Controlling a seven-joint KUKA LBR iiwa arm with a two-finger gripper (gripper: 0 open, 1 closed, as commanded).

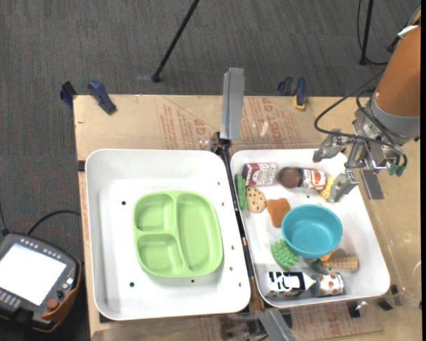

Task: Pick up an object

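We saw the gripper (339, 170) hanging open, holding nothing, over the right bin's (378, 251) far right corner; objects lay below, a blue bowl (312, 230) nearest; green tray (177, 234) in left bin (103, 190).

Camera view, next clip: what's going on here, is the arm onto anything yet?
Not yet. The gripper hangs over the top right corner of the right bin, near a can lying on its side, with nothing between the jaws. That bin also holds a blue bowl, a cookie and other small items. The left bin holds a green divided plate.
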